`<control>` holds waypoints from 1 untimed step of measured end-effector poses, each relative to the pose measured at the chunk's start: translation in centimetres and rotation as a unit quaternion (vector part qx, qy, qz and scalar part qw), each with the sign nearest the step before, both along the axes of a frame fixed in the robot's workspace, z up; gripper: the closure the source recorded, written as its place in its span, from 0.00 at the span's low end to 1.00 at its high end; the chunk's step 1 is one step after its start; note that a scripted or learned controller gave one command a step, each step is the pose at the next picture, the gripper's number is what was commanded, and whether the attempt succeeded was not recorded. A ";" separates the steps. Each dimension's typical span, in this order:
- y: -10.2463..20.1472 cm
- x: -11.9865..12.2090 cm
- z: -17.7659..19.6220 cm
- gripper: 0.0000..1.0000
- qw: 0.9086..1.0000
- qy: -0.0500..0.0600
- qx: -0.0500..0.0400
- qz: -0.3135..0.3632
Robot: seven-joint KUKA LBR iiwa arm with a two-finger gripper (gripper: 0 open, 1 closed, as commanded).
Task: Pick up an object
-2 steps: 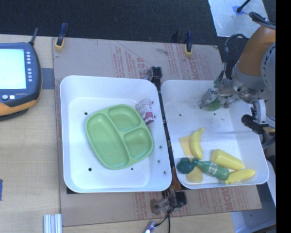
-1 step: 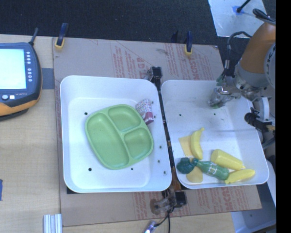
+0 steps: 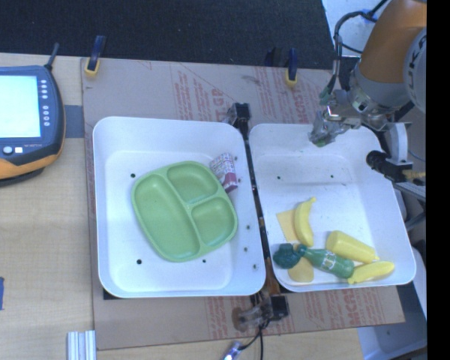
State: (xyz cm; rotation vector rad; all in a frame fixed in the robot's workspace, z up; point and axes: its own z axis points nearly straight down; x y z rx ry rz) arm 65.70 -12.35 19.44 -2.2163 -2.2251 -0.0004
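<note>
Honestly, risk is a clumsy grab into a crowded corner.
From my seat the pincer [image 3: 326,135] hovers over the far rim of the right bin [image 3: 337,167], holding nothing, and I cannot tell whether it is spread or closed. Every candidate sits well away at the near end: a banana [image 3: 305,220] on a yellow slice [image 3: 287,223], a green bottle [image 3: 319,259], two yellow pieces [image 3: 350,247] [image 3: 372,271], all touching or overlapping. I judge a descent there could pinch two items, or nudge one aside. The left bin [image 3: 109,201] offers a green divided plate [image 3: 184,211] and a small can [image 3: 226,171] by the wall, awkward to straddle.
</note>
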 end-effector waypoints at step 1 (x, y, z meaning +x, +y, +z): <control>0.0 -0.1 -0.1 0.00 1.000 0.001 0.000 0.000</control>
